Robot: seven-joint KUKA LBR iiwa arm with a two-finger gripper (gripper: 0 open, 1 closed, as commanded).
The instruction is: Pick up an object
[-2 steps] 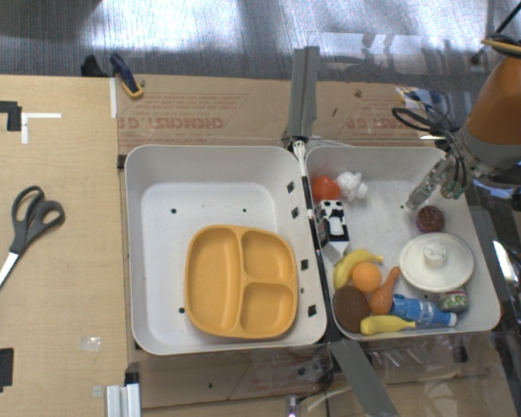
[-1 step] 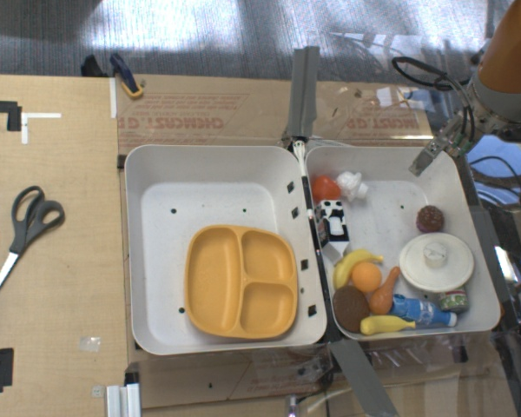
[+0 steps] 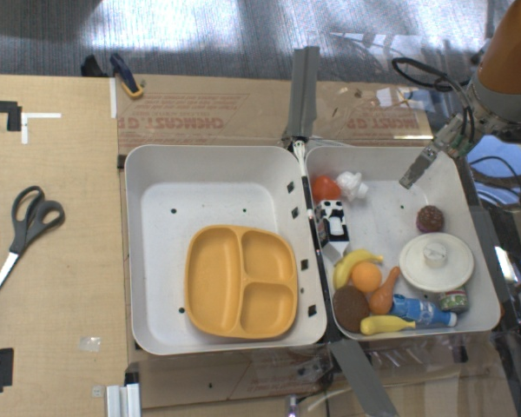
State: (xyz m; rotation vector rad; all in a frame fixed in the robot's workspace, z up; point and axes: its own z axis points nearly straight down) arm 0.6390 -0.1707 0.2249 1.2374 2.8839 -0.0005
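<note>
Camera view, pincer (image 3: 414, 175) hung over the right bin's (image 3: 391, 224) far rim, cannot tell its state, nothing seen in it, orange ball (image 3: 365, 275) lay by a banana (image 3: 354, 261), white lid (image 3: 436, 261), brown ball (image 3: 430, 218), bottle (image 3: 424, 312), left bin (image 3: 156, 233) held a yellow divided plate (image 3: 240, 281), scissors (image 3: 24, 224) on the surface.

Left bin (image 3: 148, 233): yellow plate (image 3: 240, 281) (three compartments).
Right bin (image 3: 391, 207): white lid (image 3: 436, 262), banana (image 3: 358, 261), orange (image 3: 366, 275), carrot (image 3: 384, 290), bottle (image 3: 422, 311), brown ball (image 3: 430, 218).
Desk (image 3: 61, 320): scissors (image 3: 22, 233).
Pincer (image 3: 425, 162): above the right bin's far corner.
</note>
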